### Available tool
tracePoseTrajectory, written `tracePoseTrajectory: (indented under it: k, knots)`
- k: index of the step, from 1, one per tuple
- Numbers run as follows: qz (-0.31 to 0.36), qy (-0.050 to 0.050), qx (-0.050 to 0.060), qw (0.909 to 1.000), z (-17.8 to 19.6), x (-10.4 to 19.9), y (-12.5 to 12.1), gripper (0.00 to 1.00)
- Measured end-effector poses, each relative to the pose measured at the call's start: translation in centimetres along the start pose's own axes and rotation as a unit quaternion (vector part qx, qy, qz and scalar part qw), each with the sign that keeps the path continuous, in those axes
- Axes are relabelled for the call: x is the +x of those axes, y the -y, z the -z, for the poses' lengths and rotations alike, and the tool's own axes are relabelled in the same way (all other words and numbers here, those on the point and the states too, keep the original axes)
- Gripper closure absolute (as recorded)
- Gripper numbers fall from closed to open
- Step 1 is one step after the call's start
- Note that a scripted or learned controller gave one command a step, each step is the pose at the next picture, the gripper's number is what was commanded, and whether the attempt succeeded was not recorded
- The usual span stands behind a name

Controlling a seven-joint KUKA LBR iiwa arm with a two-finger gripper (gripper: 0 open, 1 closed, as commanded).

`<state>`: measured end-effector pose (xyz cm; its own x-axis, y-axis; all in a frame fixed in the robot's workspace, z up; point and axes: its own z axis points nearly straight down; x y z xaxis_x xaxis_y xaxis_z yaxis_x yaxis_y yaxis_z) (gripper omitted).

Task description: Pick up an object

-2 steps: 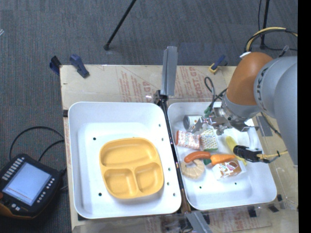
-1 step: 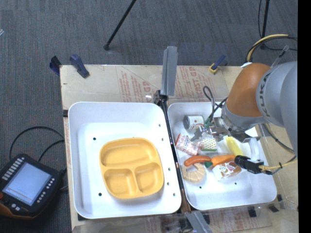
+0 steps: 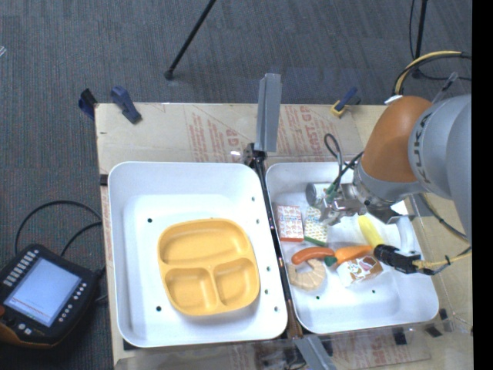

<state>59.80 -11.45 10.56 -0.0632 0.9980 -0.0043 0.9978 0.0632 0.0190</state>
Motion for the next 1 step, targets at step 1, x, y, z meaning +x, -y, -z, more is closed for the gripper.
tracePoseTrajectory:
  k: [1]
  knots:
    - [0.0,0.0,0.0,1.0,-0.01,0.02,0.0,0.0]
